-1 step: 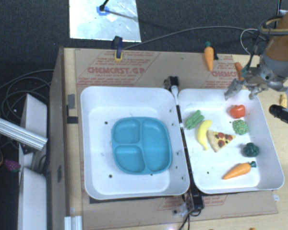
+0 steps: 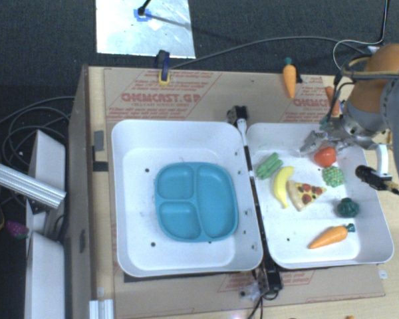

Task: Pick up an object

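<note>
Two shallow white bins are seen side by side on the table [image 2: 206,85]. In the left bin [image 2: 130,145] a blue divided plate [image 2: 195,201] is laid flat. The right bin [image 2: 379,241] carries the toy foods.

The arm [image 2: 379,85] is brought in from the right, and the tool [image 2: 327,140] is lowered over the far part of the right bin. A red tomato [image 2: 325,157] lies directly under the tool, just beneath its metal fingers [image 2: 312,141], which are spread out to either side above it. Whether the tomato is touched cannot be told, and it is not seen gripped between them; how far the tool is open cannot be told for certain.

Just beside the tomato, nearer the camera, a piece of broccoli [image 2: 332,175] is found. To the left of that a pizza slice [image 2: 304,193] lies touching a banana [image 2: 282,185], with a green pea pod [image 2: 268,165] beside the divider. A dark green vegetable [image 2: 347,207] and a carrot [image 2: 330,236] are set towards the near edge, well apart from the tool. A second carrot [image 2: 290,80] lies on the table beyond the bins.
</note>
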Tool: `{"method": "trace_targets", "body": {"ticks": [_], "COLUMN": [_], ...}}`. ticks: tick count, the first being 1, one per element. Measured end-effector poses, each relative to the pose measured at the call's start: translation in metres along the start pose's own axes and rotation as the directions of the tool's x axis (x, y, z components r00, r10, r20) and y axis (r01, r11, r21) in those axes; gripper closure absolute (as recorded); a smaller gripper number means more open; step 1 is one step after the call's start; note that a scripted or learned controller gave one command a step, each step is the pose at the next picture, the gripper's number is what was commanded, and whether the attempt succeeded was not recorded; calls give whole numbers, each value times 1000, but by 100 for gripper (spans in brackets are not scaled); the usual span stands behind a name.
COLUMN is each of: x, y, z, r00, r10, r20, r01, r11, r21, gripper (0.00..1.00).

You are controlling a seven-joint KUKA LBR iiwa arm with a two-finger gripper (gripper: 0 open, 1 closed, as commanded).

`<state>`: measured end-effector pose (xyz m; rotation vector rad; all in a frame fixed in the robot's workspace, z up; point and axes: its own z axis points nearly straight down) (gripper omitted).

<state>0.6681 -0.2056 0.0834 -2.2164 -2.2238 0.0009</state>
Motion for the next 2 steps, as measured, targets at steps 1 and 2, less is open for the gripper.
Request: {"method": "trace_targets", "body": {"ticks": [1, 2], "x": [0, 88], "y": [2, -8], "z": [-13, -90], "r00": [1000, 1000], "r10": [-4, -3], "r20": [3, 0], "r01": [4, 3], "r11": [1000, 1000], "r21": [-8, -9], "gripper": [100, 100]}}
